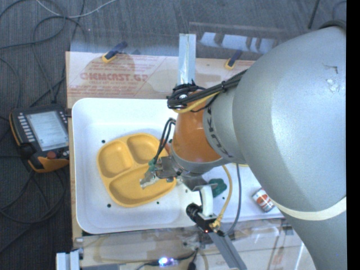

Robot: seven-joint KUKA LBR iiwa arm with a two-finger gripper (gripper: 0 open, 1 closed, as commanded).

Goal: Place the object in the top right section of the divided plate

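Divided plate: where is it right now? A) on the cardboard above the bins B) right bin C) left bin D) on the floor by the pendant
C. The yellow divided plate lies flat on the floor of the left bin, with the arm's gripper over the plate's lower section.

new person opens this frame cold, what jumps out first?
The grey arm fills the right half, its orange band hanging over the left white bin. Next comes the yellow divided plate in that bin, with the gripper low over its large lower section. Smaller catches: a teach pendant on the floor at left, and a small red and white can at lower right.
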